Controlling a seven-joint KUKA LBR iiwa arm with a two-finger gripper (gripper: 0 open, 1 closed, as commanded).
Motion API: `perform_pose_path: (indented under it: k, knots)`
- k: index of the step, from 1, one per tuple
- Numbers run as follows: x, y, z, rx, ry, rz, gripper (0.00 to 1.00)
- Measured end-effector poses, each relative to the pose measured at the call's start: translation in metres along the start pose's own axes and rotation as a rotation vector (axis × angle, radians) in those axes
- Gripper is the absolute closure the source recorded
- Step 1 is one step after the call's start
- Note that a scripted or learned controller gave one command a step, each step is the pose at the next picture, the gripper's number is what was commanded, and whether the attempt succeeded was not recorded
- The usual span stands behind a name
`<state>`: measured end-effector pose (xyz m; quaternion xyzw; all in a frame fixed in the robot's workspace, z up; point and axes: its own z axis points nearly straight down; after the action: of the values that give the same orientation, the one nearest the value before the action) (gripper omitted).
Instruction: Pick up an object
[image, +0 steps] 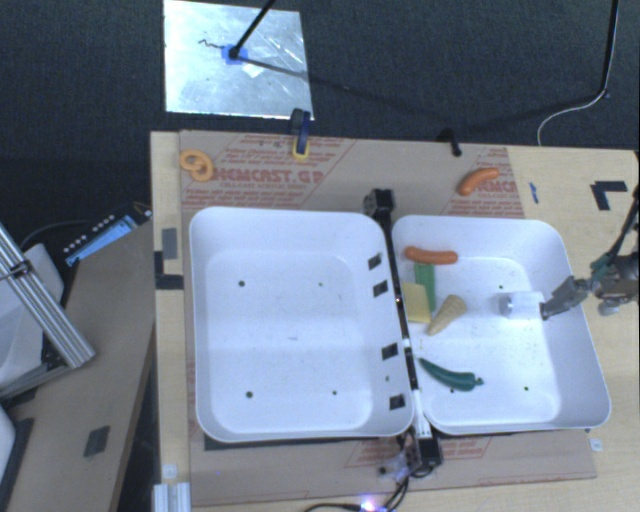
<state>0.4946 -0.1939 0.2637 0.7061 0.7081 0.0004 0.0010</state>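
White plastic forms both shallow bins, smooth and glossy with rounded corners; the left bin (290, 320) and the right bin (575, 395) sit side by side on a brown cardboard sheet (330, 170) printed with red lettering. The gripper (553, 304) reaches in over the right bin's right edge, a dark grey metal piece angled toward the bin's middle; whether it is released or clenched cannot be told at this size. Just beside its tip, toward the bin's centre, lies a small pale cylinder (512, 303), greyish white and blurred, near or touching the gripper; nothing visibly sits between the fingers.

Well apart from the gripper, along the right bin's left edge, the other objects cluster. An orange sausage (431, 256), smooth and rounded at both ends, lies crosswise near the upper left corner. Below it a flat green strip (425, 283) runs down to a pale yellow block (415, 302), the two touching. A cream cone (447, 313) lies tilted just beside the block, its point toward the bin's lower left. Nearer the bottom edge rests a dark green pepper (450, 376), curved and glossy.

On the cardboard's top edge lie a second orange sausage (478, 181) and a tan pretzel (197, 165).
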Motion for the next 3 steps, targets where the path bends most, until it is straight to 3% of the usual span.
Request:
perform_pose_path:
  k: [1,2,3]
  knots:
    - [0.054,0.015,0.089,0.006,0.004,-0.006,0.0]
    - [0.113,0.052,0.184,0.003,0.003,-0.007,0.0]
    - [0.101,0.1,0.178,-0.004,0.0,-0.002,0.0]
